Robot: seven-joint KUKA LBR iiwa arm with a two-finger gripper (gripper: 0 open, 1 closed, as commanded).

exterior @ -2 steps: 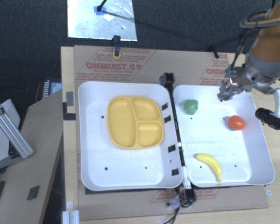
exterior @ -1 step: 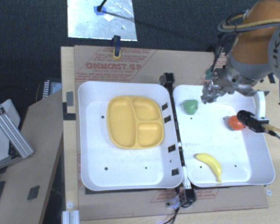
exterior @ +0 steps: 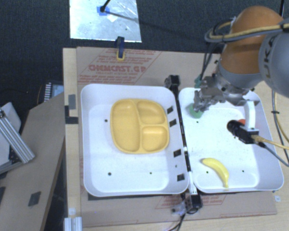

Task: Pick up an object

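Two white bins sit side by side: the left bin [exterior: 94,143] holds one yellow divided plate [exterior: 138,125], the right bin [exterior: 265,174] one banana [exterior: 216,169] and one small green object [exterior: 196,112]. The green object — round, flat, mostly hidden — lies at the right bin's upper left, directly under the gripper [exterior: 200,104], seemingly touching it. Whether the gripper is wide or narrow I cannot tell.

Robot lab test rig.
Grey arm [exterior: 274,57] over two white bins [exterior: 94,177] on a cardboard-topped table [exterior: 115,69], aluminium framing [exterior: 9,134] left.
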